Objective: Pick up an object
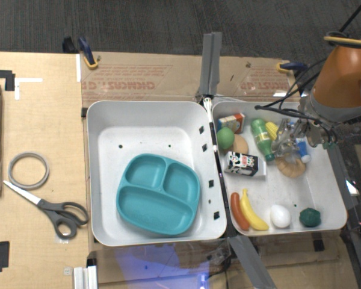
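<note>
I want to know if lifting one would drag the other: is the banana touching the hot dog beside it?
Touching. The camera view shows the banana lying flush against the hot dog in the right bin, with no white floor visible between them along their length.

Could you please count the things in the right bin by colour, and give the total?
Green: 3, an apple, a bottle, a dark lump
Yellow: 1, a banana
Red: 1, a sausage
White: 1, an egg
Black and white: 1, a carton
Total: 7 clearly told; the cluttered items under the end effector are not counted.
</note>
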`<move>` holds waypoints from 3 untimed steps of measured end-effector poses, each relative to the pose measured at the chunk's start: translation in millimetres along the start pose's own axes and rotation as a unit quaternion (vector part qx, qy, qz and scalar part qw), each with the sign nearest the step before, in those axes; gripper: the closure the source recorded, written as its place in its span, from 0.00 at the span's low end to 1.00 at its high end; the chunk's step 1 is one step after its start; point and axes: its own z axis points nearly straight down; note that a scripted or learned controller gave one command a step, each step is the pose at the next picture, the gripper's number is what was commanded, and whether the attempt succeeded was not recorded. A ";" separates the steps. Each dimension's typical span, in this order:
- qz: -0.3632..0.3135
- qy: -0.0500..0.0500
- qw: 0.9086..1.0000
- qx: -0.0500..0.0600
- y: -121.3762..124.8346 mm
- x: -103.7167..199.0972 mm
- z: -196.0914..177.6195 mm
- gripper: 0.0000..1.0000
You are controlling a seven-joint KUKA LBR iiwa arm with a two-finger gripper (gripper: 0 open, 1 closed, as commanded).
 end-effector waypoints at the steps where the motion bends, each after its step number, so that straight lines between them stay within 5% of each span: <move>1: 0.043 0.005 0.999 0.000 14.0 62.4 11.5 1.00; 2: 0.043 0.005 0.999 0.000 14.0 62.4 11.4 0.00; 3: 0.032 0.004 0.999 0.000 98.3 21.7 11.8 0.00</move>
